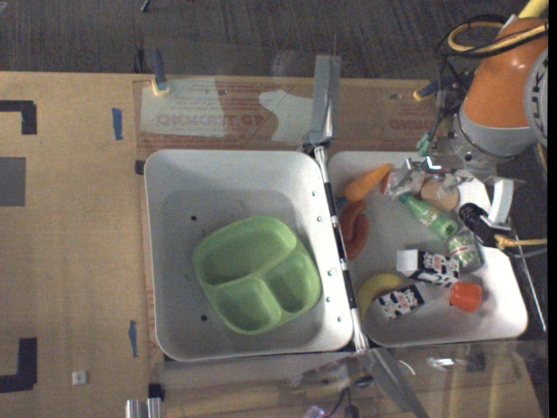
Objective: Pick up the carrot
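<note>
Fingers first: we honestly can't tell whether they're open or closed. The gripper (432,171) hangs over the far side of the right bin (515,319), and its tip blurs into a crinkly silver wrapper (406,181) and a beige round thing (440,198) right under it. The arm (503,85) itself is cut off by the picture's right side, so we just get the orange band and some grey.

The carrot (367,183) is easy to find. It lies tilted in the right bin's far corner, the one nearest the middle of the table (70,233), just beside the wrapper and apart from the gripper. Nothing is gripping it as far as we can see.

Just nearer than the carrot, a reddish oval thing (353,226) sits along the same wall; we can't make out what it is. A green bottle (428,214) lies slanted mid-bin. Two cow-patterned cartons (431,266) sit toward the table's near edge, and the nearer one covers part of a yellow item (381,286). A small orange object (466,296) is too blurry to name.

The left bin (157,233) holds a green divided plate (257,273).
</note>
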Controlling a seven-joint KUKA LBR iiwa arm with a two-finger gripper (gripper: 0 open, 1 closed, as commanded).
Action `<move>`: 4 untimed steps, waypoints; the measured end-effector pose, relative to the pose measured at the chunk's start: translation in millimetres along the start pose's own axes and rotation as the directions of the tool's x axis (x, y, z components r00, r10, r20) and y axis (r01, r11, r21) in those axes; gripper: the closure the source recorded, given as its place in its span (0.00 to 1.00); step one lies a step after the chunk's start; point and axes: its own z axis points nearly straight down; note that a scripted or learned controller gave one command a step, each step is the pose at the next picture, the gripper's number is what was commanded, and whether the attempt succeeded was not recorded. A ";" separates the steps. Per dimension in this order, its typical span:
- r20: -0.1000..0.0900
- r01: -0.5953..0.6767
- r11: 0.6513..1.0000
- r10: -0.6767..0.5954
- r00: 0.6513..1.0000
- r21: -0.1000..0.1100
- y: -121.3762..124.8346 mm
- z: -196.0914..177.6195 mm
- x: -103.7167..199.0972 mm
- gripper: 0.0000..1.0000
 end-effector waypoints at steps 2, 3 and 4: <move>-0.016 0.637 0.770 -0.637 0.770 0.011 36.1 95.6 -24.5 0.00; 0.003 0.681 0.732 -0.681 0.732 -0.002 25.7 88.2 -27.7 0.00; 0.004 0.555 0.832 -0.555 0.832 -0.006 -10.1 100.4 -22.2 0.00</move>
